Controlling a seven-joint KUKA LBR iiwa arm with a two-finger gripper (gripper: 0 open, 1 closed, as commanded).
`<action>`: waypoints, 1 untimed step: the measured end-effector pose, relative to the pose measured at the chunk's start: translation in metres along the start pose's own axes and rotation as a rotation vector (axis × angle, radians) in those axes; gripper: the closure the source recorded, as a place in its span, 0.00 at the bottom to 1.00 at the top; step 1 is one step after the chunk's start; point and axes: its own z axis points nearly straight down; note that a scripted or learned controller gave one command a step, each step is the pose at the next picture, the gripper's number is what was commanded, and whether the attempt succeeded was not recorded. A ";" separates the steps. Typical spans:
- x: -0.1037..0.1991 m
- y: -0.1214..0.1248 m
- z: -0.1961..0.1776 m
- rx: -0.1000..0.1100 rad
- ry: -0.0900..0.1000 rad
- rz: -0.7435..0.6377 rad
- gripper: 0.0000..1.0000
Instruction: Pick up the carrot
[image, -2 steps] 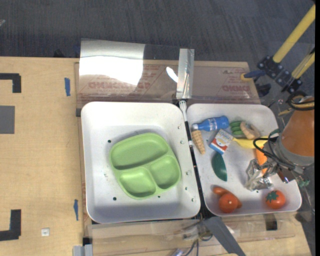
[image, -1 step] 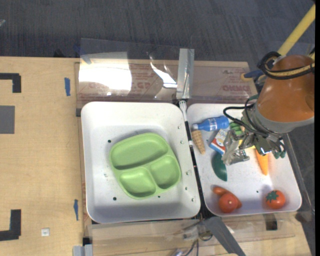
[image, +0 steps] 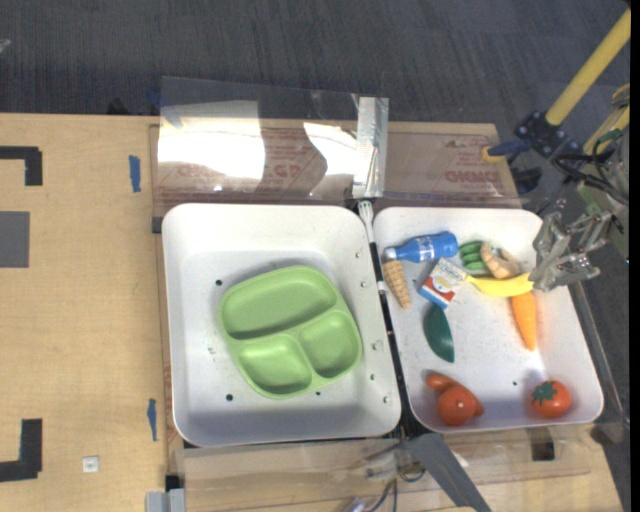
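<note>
The orange carrot (image: 525, 318) lies in the right bin (image: 590, 360), near its right wall, with its thick end up against a yellow banana (image: 503, 286). My gripper (image: 552, 272) hangs over the bin's upper right corner, just above and to the right of the carrot's thick end. It sits close to the banana's right tip. Nothing shows held in it.
The right bin also holds a blue bottle (image: 422, 247), a corn cob (image: 398, 284), a small carton (image: 443, 284), a dark green vegetable (image: 438, 333) and two red tomatoes (image: 457, 402) (image: 550, 397). A green divided plate (image: 290, 328) sits in the left bin (image: 190, 260).
</note>
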 end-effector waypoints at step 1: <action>0.000 0.003 0.006 -0.009 0.009 -0.004 0.00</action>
